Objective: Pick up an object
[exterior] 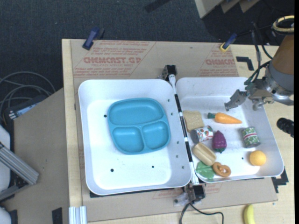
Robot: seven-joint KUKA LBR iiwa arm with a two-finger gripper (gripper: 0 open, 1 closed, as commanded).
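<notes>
pincer (244, 98) spread open above carrot (224, 119), holding nothing.

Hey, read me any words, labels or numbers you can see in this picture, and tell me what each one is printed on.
"CHEMCAST G.P": red print on the brown protective sheet under the bins, far left; smaller lines around it are too blurred to read.
"CHEMCAST": same print repeated far right, partly covered by the right bin.
Small can: red and white label, too small to read.
Green can: label unreadable.

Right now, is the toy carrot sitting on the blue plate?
No, the toy carrot lies in the right bin, while the blue plate sits in the left bin.
</notes>
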